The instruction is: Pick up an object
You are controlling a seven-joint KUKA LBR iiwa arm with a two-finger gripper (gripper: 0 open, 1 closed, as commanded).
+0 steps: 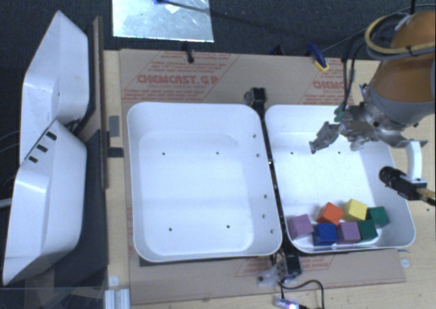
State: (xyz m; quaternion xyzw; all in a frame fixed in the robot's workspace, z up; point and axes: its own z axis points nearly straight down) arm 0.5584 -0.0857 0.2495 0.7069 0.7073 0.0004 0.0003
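Observation:
Several small coloured blocks lie huddled at the near edge of the right bin (402, 192). Among them are a purple block (300, 224), a blue block (325, 233), an orange block (331, 214), a yellow block (355, 209) and a green block (378, 217). My gripper (323, 137) hangs over the bare upper middle of the right bin, well behind the blocks and apart from them. It points toward the left. The grey and orange arm (402, 76) reaches in from the right.
The left bin (136, 165) sits beside the right one, with a black divider (271, 171) between them. White plastic housings (48, 151) stand at the far left. A shiny metal sheet (163, 1) lies beyond the bench.

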